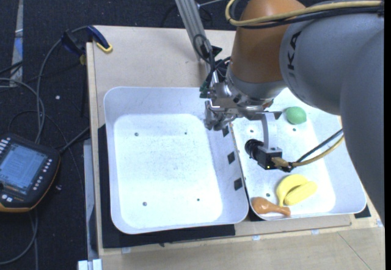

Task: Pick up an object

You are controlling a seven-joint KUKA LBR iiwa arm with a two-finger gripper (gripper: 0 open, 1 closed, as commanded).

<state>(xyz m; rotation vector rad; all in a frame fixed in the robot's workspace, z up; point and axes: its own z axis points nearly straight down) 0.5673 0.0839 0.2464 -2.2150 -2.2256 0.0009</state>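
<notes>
The gripper (215, 117) hung over the ridge where the two bins met, at the far end of the right bin (342, 201); whether its jaws were open or closed could not be told. The nearest pickable thing, a green ball (296, 115), lay to its right. The yellow banana (297, 191) and the orange piece (269, 206) lay farther off, toward the near rim.

A green ball (296, 115) rests just right of the gripper (215, 121). Below and right of it, near the right bin's front edge, a yellow banana (296, 191) lies beside an orange-brown drumstick-shaped piece (269, 206).
</notes>
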